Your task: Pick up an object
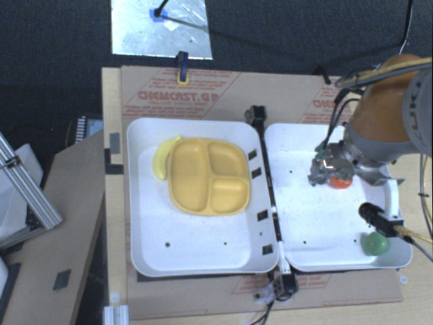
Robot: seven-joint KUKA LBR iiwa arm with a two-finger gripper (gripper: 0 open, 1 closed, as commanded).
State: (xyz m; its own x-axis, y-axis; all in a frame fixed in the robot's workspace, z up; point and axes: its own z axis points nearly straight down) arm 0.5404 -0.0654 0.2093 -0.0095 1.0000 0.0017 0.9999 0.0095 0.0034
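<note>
A: What is lying nearest the camera?

B: The near rim of the left bin (203,268) is sitting closest to the lens, well to the left of my gripper (323,170) and nearer the viewer. A green ball (374,244) is resting in the near right corner of the right bin (304,235), nearer the viewer than my gripper and to its right.

A: Where is the gripper working?

B: It is hanging over the far half of the right bin. An orange-red object (340,180) is lying just beside it, on its right and slightly nearer the viewer; whether they are touching I cannot tell.

A: Is it holding anything?

B: I cannot tell; the wrist is hiding how the tool is set, and nothing is showing as gripped.

A: And the left bin?

B: A yellow divided tray (206,175) is lying well to my gripper's left, with a banana (162,157) touching the tray's far left edge.
</note>
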